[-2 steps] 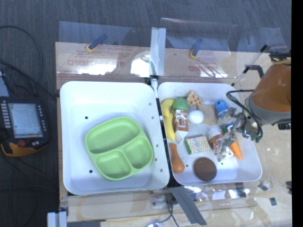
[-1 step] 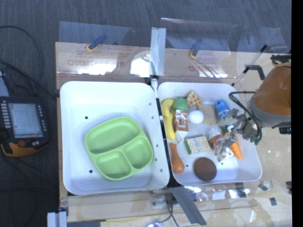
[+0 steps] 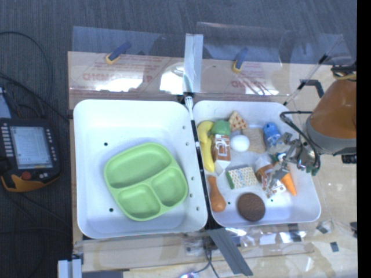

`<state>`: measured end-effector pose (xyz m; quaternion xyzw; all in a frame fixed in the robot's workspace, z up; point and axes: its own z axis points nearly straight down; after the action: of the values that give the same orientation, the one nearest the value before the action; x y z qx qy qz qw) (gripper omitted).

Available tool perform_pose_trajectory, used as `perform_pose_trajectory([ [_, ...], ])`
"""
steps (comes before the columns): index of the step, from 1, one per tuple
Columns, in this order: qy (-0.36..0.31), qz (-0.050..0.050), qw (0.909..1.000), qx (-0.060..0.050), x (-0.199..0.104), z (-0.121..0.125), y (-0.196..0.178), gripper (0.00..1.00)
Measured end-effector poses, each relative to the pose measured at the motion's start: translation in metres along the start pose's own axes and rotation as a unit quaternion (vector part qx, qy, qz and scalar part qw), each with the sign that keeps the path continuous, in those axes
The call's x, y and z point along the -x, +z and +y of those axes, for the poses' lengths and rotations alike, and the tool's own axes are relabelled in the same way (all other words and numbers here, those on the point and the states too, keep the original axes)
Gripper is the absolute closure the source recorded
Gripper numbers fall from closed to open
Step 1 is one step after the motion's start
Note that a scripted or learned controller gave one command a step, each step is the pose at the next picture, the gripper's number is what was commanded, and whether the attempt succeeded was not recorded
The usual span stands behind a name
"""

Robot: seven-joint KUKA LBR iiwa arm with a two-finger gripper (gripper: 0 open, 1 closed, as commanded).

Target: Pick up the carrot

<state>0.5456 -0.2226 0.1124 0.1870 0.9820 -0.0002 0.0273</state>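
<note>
- The arm [image 3: 336, 117] reaches in from the right over the right bin [image 3: 307, 213]; its gripper [image 3: 282, 169] sits low in the right part of that bin, among the clutter there.
- The carrot [image 3: 288, 184], a small orange piece, lies near the bin's right wall, just beside the gripper on its near-right side.
- Whether the carrot is touched by the gripper cannot be told; the metal parts and a small wrapped item [image 3: 268, 175] overlap at that spot.
- How far the hand is open cannot be told from this view, and nothing is plainly seen held in it.
- Other contents of the right bin: a banana [image 3: 204, 143] along the left wall, a green box [image 3: 221, 141], a white ball [image 3: 240, 143], a blue item [image 3: 271, 135] further right, a checked packet [image 3: 241, 176], a brown round cookie [image 3: 251, 206] at the near edge and a brown sausage-shaped piece [image 3: 216, 196].
- The left bin [image 3: 93, 120] carries a green divided plate [image 3: 146, 180].
- Judgement on progress: the approach appears done, with the gripper down at the carrot's position. The carrot rests on the bin floor, so the grasp is unconfirmed and the lift remains to be done.
</note>
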Motion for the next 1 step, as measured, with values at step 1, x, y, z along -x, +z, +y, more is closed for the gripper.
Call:
perform_pose_trajectory([
  [1,0.042,-0.001,0.9991,-0.007,-0.0024,0.0030,-0.0004,0.00],
])
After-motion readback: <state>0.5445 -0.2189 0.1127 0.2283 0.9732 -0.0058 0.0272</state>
